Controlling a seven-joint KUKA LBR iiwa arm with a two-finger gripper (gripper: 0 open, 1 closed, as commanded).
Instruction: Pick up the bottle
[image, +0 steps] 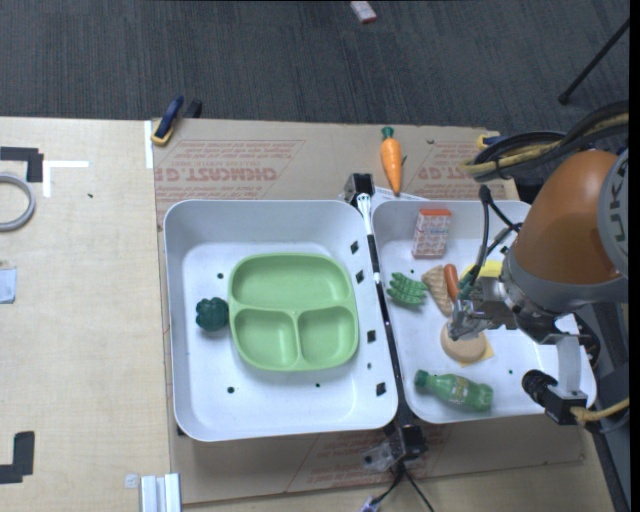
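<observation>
A green bottle (455, 390) lies on its side near the front of the right bin (515, 405), cap pointing left. My gripper (462, 325) hangs over the middle of the right bin, above a round tan piece (468, 348) and a little behind the bottle. The bottle lies apart from the gripper, on the bin floor.
The right bin also holds a pink carton (432, 232), a green leafy toy (406, 289), a tan pastry (437, 287) and a small orange-red piece (451, 280). The left bin (200, 385) bears a green divided tray (295, 311) and a dark green broccoli (211, 314). A carrot (390, 160) lies behind the bins.
</observation>
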